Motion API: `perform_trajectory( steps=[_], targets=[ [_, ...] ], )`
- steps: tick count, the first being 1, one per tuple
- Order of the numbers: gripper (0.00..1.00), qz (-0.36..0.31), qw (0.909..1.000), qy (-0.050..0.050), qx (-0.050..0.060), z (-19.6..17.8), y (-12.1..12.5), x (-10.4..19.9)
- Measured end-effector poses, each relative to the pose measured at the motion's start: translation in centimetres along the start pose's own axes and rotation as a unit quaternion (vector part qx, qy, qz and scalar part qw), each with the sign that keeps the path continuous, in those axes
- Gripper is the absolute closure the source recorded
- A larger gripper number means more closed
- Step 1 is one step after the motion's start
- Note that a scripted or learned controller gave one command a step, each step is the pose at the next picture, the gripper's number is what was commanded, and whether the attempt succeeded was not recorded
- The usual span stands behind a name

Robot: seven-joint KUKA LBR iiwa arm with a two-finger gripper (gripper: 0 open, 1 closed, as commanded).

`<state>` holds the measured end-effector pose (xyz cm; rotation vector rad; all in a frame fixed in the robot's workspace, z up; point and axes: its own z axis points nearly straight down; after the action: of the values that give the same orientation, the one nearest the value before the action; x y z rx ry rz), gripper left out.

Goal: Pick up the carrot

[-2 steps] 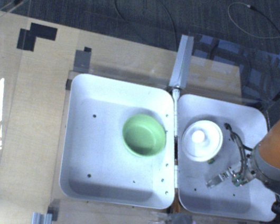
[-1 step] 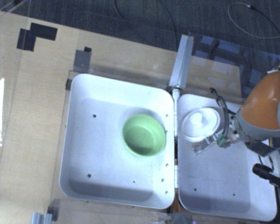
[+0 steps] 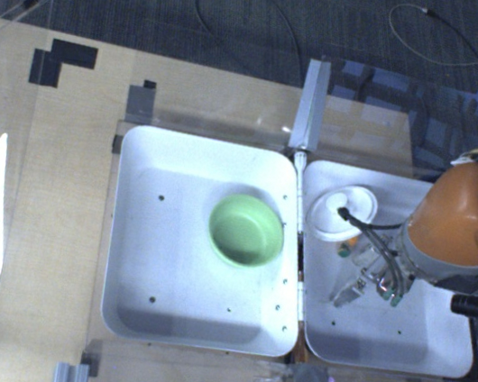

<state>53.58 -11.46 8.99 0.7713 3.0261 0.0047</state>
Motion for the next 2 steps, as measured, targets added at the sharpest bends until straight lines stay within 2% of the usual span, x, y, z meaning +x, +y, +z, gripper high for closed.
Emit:
perform_trajectory(
  steps=[1, 2],
  targets=[
    [0.00, -0.049, 0.9988, 0.003, 0.002, -8.7, 4.8, -4.3],
    [0.00, -0.072, 0.9974, 0.000, 0.003, -4.3, 4.6, -5.8]
  ],
)
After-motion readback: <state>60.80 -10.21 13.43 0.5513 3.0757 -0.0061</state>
